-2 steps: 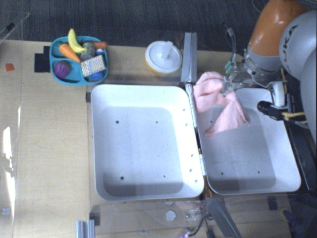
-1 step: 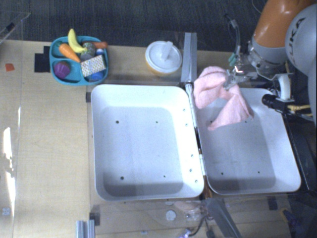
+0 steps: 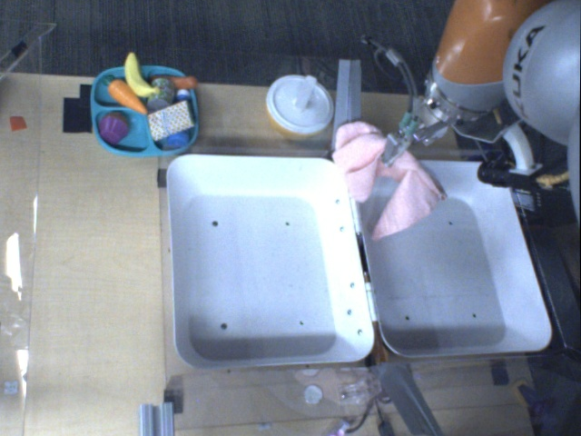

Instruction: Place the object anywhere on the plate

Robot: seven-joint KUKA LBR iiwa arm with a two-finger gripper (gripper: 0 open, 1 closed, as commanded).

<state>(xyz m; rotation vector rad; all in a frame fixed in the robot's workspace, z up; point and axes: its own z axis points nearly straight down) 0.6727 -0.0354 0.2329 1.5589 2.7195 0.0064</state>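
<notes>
Pinching the pink cloth (image 3: 392,187) is what your jaws are doing right now: you can see the fabric bunched up at the gripper (image 3: 399,145) tips and hanging down from there. Looking at the one overhead view, the arm is reaching in from the right and holding the cloth over the far left corner of the right bin (image 3: 472,325), with one lump of it flopping over the divider between the bins. It's draping like that because it's soft and only caught at one spot, so the rest is just sagging.

Where you're heading is my question. The only plate-looking things I'm seeing are the white lidded dish (image 3: 300,104) behind the bins and the blue divided tray (image 3: 141,113) with toy food further left. The left bin (image 3: 263,262) is sitting between you and that tray. I'm guessing the cloth will trail, so watch it snagging the bin wall.
</notes>
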